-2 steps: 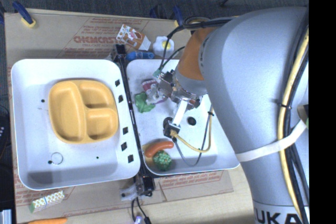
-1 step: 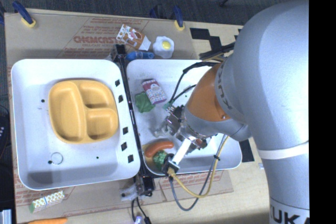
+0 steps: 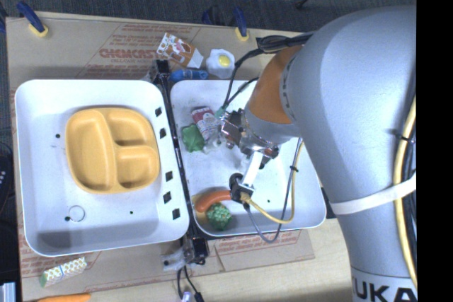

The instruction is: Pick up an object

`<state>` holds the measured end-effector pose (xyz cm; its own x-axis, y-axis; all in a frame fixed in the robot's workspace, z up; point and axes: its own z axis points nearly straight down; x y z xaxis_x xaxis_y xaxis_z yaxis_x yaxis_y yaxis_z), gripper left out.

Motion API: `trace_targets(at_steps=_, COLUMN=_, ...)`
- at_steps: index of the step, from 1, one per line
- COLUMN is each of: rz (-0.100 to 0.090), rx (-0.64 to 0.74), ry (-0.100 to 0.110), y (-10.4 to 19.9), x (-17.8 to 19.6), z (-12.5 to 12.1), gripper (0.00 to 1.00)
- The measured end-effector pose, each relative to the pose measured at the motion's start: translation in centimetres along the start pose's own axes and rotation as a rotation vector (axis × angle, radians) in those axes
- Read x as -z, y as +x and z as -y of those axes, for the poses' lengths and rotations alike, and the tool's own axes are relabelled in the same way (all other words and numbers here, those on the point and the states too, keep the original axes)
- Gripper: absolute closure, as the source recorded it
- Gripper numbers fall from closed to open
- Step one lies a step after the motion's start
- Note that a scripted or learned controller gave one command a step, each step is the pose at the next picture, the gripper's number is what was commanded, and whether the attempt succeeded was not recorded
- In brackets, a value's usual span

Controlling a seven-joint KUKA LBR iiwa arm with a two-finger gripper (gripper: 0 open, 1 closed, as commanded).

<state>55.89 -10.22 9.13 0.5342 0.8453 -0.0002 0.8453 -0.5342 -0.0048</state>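
In the right bin [image 3: 304,212], my gripper [image 3: 228,128] hangs low over the upper left part, under the grey arm and its orange band. Just left of it lies a small red and white packet [image 3: 203,118], and beside that a green leafy toy [image 3: 192,137]. Whether the gripper touches the packet I cannot tell. Near the bin's front edge lie an orange carrot [image 3: 209,199] and a green knobbly ball [image 3: 219,216]. The arm hides the bin's right part.
The left bin [image 3: 35,173] holds a yellow divided tray [image 3: 112,148]. Behind the bins on the cardboard sit a small printed carton [image 3: 174,48], a yellow and white toy [image 3: 221,61] and a blue object [image 3: 188,74]. A wrapped packet [image 3: 64,270] lies at front left.
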Motion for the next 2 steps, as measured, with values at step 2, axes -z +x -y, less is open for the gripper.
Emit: trace_targets(at_steps=2, rz=0.001, rx=-0.388, ry=0.004, y=0.2, x=-0.1, z=1.2, gripper=0.0)
